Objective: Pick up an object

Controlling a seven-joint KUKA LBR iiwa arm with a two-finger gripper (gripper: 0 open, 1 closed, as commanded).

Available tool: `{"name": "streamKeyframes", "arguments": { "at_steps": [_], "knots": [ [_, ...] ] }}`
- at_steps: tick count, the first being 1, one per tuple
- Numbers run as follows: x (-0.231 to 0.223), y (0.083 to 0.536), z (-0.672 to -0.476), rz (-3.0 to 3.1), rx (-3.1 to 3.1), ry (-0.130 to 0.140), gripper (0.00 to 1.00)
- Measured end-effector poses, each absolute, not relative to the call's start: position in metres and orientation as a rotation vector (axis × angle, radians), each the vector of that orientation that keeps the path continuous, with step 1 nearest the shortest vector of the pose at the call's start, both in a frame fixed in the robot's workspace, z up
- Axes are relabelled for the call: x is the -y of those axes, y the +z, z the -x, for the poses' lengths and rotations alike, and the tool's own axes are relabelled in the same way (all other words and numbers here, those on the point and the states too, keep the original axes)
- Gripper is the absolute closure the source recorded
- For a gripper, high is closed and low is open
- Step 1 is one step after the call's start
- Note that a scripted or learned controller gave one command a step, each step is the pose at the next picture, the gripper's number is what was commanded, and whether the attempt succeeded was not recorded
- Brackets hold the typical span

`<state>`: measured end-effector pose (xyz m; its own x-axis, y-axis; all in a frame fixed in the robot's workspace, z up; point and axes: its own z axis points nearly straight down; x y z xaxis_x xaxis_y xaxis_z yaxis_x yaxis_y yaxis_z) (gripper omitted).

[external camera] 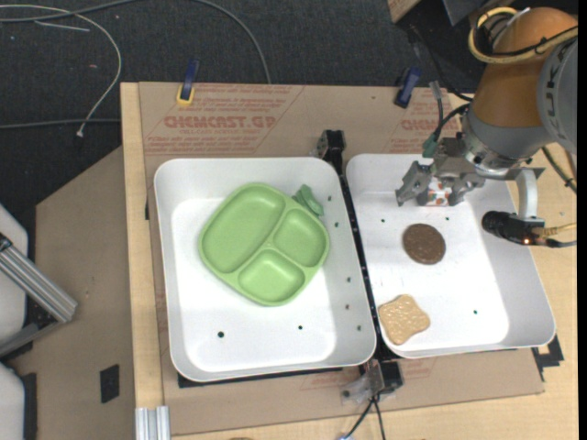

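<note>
Nearest the camera, a pale cracker-like piece is seen lying by the front left corner of the right bin, and just behind it a round brown disc rests flat on the bin floor, so nothing is judged to have been lifted yet. Further back, the gripper is held just above and behind the disc. A small red-and-white patch shows among its parts, but whether the claw is apart or together cannot be told.
</note>
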<state>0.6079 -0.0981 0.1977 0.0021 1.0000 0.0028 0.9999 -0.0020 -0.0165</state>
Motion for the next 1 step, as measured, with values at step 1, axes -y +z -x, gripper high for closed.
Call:
{"name": "streamKeyframes", "arguments": {
  "at_steps": [1],
  "knots": [
    [0.0979, 0.2062, -0.6109, 2.219, 2.221, 0.0, 0.0]
  ]
}}
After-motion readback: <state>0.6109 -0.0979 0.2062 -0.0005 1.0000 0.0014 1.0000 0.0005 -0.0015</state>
